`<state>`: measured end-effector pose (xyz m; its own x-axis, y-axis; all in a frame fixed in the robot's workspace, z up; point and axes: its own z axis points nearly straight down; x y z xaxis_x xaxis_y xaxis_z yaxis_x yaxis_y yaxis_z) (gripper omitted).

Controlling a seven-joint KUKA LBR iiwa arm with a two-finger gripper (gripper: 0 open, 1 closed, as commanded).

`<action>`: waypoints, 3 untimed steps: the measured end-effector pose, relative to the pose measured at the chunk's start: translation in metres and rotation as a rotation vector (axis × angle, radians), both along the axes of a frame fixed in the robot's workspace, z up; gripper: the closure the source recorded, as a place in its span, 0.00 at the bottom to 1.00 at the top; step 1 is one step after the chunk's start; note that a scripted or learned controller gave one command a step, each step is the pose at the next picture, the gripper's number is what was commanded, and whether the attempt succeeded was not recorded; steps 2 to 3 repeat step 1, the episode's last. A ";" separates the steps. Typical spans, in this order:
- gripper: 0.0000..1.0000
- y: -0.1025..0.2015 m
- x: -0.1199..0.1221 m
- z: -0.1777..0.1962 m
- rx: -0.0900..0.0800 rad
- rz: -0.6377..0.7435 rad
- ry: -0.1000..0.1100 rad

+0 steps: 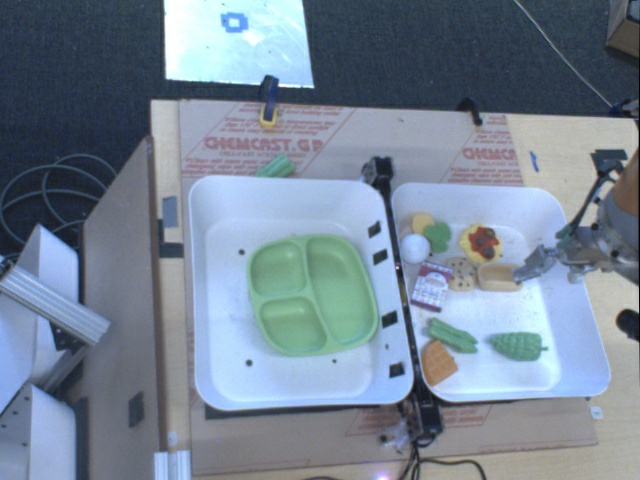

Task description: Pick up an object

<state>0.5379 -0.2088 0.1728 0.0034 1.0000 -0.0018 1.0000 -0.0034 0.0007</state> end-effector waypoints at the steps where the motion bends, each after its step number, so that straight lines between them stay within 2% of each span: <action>1: 0.00 0.004 0.050 -0.092 0.002 0.009 -0.003; 3: 0.00 0.004 0.050 -0.092 0.002 0.009 -0.003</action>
